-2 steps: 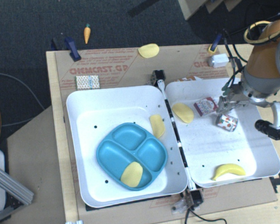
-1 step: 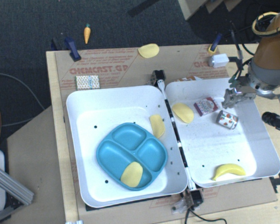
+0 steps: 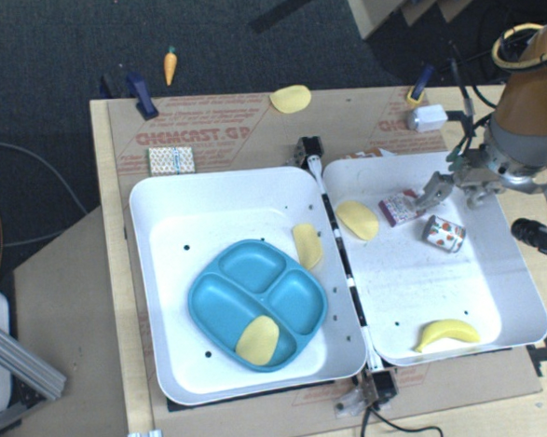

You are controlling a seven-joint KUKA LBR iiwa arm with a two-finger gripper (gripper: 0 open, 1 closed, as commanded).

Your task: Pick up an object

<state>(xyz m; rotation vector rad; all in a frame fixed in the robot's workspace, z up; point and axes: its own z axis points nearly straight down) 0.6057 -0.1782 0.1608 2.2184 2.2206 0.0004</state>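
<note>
Arm enters from right, orange band above wrist. Gripper [image 3: 440, 190] low over right bin [image 3: 502, 281], near its far side; whether its tips are spread or closed cannot be made out. Just beside it: pink-and-white packet [image 3: 399, 206] and small white-and-red can [image 3: 445, 234]. Yellow lemon-like piece [image 3: 358, 220] near divider, banana [image 3: 447, 333] at near edge. Left bin [image 3: 162, 230] holds blue divided plate [image 3: 257, 304]

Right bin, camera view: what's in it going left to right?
Yellow lemon-like piece → pink packet → small can. The banana lies at the near edge, spanning the packet's and can's columns, so I leave it unplaced.
</note>
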